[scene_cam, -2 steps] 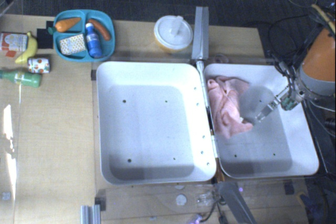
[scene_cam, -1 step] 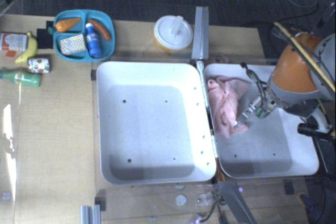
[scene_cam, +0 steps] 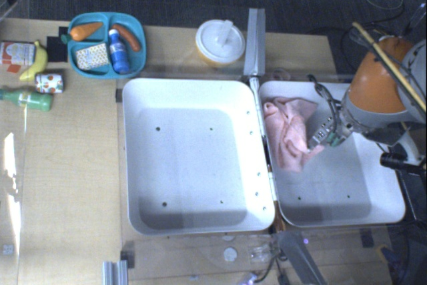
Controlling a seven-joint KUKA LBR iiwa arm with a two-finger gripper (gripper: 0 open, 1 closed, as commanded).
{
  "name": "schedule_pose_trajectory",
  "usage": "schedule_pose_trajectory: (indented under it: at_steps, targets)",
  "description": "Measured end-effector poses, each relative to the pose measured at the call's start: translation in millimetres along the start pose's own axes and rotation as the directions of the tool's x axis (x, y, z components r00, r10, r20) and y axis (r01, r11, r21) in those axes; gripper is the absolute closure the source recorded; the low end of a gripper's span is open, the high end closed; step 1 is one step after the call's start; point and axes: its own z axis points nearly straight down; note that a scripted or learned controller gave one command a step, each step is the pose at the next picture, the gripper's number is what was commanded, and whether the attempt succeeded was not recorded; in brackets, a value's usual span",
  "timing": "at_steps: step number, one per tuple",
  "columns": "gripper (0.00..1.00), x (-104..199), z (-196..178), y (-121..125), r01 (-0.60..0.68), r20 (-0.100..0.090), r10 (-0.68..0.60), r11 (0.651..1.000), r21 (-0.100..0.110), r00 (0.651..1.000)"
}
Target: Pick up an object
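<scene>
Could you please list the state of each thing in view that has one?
pink cloth: crumpled, lying in the right bin, against its left wall.
gripper: lowered at the cloth's right edge.
lidded cup: lid on, upright, behind the bins.
blue tray: holding toy food.

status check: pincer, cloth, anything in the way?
Pincer low in right bin, at the pink cloth's right edge. Cloth bunched against the bin's left wall, no grasp visible. Nothing else near it in that bin.

arm: reached in from right, orange band above wrist | claw [scene_cam: 325, 135]: angled down-left, low | fingers: state unclear
</scene>
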Motion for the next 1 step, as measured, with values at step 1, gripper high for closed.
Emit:
schedule_pose_trajectory:
  at_steps: [1]
  targets:
    - [0.0, -0.1, -0.1, 0.0, 0.0, 0.0, 0.0, 1.0, 0.0, 1.0]
